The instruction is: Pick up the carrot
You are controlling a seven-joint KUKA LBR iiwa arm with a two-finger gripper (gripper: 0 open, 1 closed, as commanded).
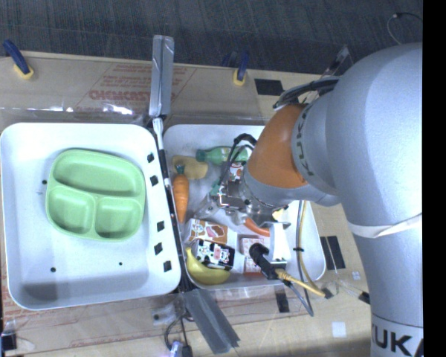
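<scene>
Orange carrot lies against right bin's left wall. We can't tell the gripper state. Risk we see: clutter beside it, wall blocking a clean grab.

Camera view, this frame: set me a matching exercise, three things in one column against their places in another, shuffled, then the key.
Things:
1. carrot
2. green tray
3. gripper

Places:
A. in the left bin
B. by the right bin's left wall
C. over the middle of the right bin, right of the carrot

Pairs: 1-B, 2-A, 3-C
</scene>
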